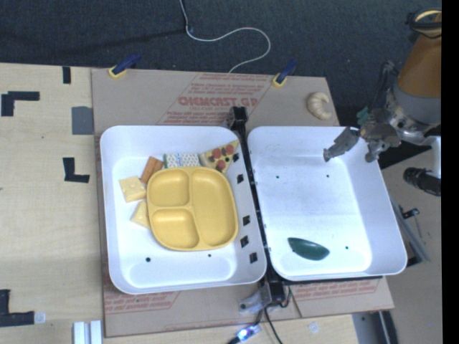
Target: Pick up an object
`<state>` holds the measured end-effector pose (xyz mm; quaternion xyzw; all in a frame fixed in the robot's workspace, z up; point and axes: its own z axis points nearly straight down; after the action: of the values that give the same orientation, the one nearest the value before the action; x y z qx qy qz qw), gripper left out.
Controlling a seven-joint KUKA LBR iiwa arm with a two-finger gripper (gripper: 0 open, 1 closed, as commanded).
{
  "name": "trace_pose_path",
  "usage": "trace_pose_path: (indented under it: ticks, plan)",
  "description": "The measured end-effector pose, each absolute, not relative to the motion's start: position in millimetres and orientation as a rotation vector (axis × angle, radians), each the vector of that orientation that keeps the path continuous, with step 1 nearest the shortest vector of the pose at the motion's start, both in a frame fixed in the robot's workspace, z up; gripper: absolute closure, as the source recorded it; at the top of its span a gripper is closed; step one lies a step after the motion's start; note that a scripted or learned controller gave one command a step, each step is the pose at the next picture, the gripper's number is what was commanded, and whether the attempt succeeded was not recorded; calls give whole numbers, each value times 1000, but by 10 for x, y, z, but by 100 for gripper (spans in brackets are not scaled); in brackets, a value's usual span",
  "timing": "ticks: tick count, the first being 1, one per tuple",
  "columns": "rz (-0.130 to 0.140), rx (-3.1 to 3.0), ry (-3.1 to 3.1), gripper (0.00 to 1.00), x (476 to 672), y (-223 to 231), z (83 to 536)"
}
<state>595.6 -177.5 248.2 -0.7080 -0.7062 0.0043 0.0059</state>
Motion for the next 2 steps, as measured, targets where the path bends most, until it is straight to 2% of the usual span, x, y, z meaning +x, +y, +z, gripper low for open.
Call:
trace_pose_path:
  ticks: [1, 2]
  plan:
    - [2, -2220, -2222, 0, 5979, -1771, 2564]
    - [8, -2218, -2219, 0, 5905, -1846, 2019]
